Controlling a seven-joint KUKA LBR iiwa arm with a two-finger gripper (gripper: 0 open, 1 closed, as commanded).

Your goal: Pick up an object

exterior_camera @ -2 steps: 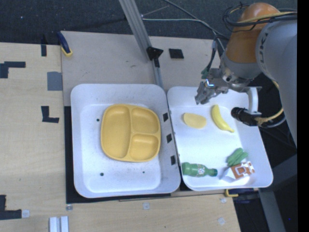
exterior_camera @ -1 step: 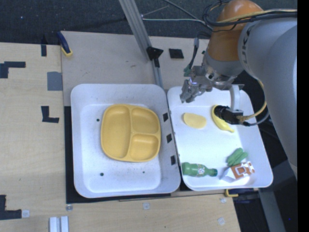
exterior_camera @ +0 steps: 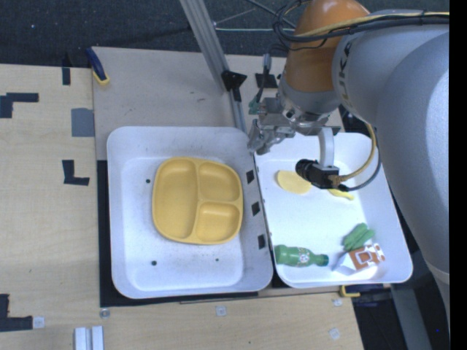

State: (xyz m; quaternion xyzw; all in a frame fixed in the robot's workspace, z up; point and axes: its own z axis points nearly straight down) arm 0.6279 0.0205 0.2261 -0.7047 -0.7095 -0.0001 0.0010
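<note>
My gripper (exterior_camera: pixel 261 141) hangs over the far left corner of the right bin (exterior_camera: pixel 379 195), close to the wall shared with the left bin, and nothing shows in it. In the right bin a flat yellow piece (exterior_camera: pixel 293 182) lies a little to the right of and nearer than the gripper. A green bottle (exterior_camera: pixel 300 256) lies on its side by the front wall. A green leafy item (exterior_camera: pixel 357 235) and an orange-and-white packet (exterior_camera: pixel 365 257) sit at the front right. A small yellow object (exterior_camera: pixel 341 191) is partly hidden behind a black fitting on the arm.
The left bin (exterior_camera: pixel 131 195) holds a yellow divided plate (exterior_camera: pixel 197 199). A slanted metal post (exterior_camera: pixel 208 35) stands behind the bins. The big grey arm (exterior_camera: pixel 408 108) covers the right side and the far part of the right bin.
</note>
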